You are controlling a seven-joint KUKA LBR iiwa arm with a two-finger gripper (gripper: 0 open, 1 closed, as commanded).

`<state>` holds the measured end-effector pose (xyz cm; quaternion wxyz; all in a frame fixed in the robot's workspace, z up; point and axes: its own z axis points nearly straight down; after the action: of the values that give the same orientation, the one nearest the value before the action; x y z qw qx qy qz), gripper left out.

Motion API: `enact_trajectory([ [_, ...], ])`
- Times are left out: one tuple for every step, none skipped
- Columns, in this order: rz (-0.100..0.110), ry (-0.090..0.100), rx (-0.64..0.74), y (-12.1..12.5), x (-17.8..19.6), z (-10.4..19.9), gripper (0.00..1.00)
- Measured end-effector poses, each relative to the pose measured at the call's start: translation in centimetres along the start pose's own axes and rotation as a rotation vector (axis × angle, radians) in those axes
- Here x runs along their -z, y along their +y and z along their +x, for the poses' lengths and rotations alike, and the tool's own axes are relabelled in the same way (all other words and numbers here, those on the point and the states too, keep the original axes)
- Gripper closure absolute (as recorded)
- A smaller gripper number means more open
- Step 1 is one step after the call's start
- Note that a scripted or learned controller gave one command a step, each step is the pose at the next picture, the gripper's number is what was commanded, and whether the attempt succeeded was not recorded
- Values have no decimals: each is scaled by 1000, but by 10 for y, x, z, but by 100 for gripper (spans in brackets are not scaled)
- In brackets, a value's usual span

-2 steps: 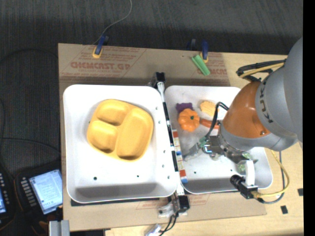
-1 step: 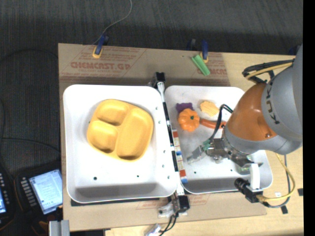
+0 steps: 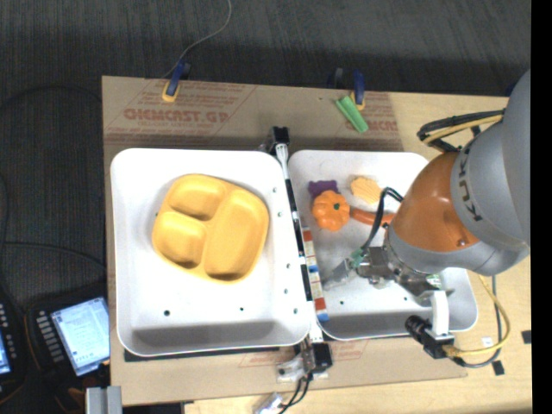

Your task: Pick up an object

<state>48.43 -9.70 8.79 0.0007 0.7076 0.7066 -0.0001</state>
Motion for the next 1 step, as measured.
enact_trajectory([
  [-8, -2, 0, 3, 11, 0, 100],
])
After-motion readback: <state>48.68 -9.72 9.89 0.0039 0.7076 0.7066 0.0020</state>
